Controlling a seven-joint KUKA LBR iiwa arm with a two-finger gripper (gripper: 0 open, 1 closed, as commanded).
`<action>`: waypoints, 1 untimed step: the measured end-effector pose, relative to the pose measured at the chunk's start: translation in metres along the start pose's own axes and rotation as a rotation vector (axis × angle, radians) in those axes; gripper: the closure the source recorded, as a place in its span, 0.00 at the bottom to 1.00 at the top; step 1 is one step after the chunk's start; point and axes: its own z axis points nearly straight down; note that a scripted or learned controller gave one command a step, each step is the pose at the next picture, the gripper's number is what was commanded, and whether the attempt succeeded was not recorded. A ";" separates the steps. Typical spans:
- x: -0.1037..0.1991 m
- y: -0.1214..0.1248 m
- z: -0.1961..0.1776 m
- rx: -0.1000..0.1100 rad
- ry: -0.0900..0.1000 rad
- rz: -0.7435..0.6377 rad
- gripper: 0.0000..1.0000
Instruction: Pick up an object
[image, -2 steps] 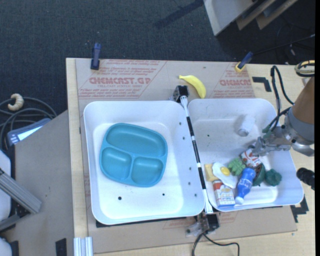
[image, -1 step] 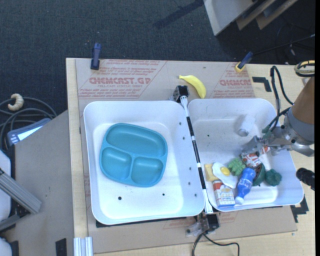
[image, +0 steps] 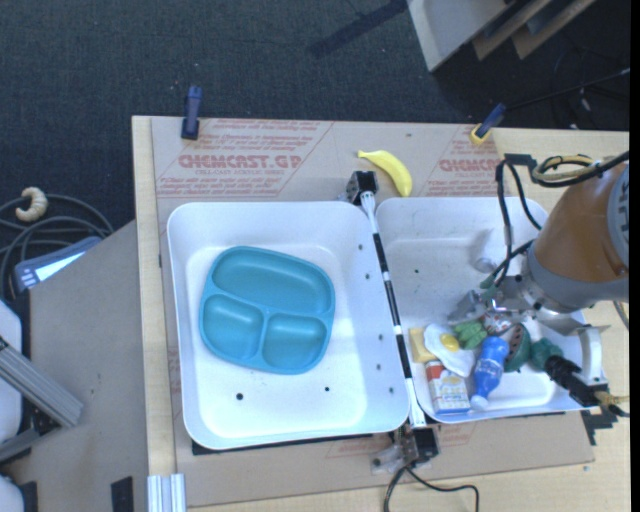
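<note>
- Nearest to me, at the front edge of the right bin (image: 460, 235), a small pile of clutter is lying: a blue bottle (image: 488, 370) with a white cap, a red-and-white tube (image: 447, 390) just beside it on its left, and a yellow-and-white piece (image: 440, 345) behind the tube.
- Green items (image: 468, 330) are sitting mixed in among them, one more poking out at the right (image: 545, 352); what they are I cannot tell.
- Hanging over that pile, the gripper (image: 500, 312) is reaching in from the right, with the grey and orange arm (image: 585, 240) behind it covering the bin's right side.
- Its tip is buried in the clutter, so how it is set I cannot tell, and nothing is visibly being carried.
- Judging the pick, the blue bottle is lying just in front of the gripper, toward me, its long axis running front to back with a slight slant, cap end nearest me.
- Over in the left bin (image: 190, 300), a blue divided plate (image: 267, 310) is resting well apart from the arm.
- Behind the bins, a banana (image: 388, 168) is lying on the table (image: 240, 160).
</note>
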 end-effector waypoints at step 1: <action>0.006 -0.002 0.004 -0.009 -0.007 0.003 0.00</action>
